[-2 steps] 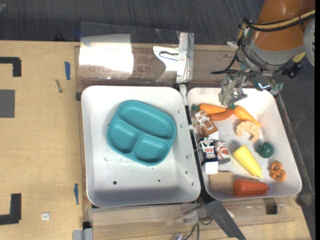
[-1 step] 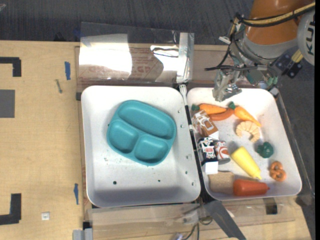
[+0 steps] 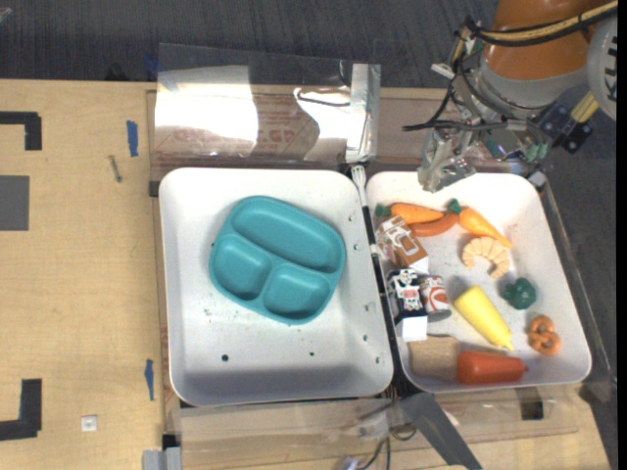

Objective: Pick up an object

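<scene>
Just below the claw [image 3: 443, 172] lies an orange carrot [image 3: 423, 213], untouched.

1. I can read no text, brand or number from here.
2. The small carton [image 3: 401, 242] and the black-and-white box [image 3: 409, 293] in my right bin [image 3: 563, 262] carry print too blurred to make out.

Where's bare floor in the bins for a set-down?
Left bin: bare strips all round the teal divided plate, widest along the near edge. Right bin: crowded; small gaps between shrimp and yellow corn, and at the far-right corner beside the gripper.
</scene>
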`<state>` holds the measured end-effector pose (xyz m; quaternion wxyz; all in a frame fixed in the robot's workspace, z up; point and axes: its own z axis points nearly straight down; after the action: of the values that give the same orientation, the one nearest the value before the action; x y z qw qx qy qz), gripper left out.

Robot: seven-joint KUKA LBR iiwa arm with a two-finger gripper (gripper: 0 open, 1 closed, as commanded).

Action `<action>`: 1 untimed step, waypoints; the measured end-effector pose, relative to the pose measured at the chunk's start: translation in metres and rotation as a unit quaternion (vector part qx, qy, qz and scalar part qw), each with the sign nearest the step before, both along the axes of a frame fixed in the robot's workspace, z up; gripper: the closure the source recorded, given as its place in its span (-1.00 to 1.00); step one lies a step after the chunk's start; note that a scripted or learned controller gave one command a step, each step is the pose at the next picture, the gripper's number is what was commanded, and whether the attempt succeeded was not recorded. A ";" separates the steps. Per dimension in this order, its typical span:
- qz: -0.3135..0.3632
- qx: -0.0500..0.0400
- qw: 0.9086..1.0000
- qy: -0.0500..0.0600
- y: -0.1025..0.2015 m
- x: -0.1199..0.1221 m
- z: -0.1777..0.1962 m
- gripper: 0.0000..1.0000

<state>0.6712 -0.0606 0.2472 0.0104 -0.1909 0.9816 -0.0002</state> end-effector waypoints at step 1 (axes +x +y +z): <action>-0.001 0.001 1.000 -0.005 0.001 0.002 0.011 1.00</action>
<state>0.6736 -0.0600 0.2584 0.0154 -0.1898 0.9817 0.0000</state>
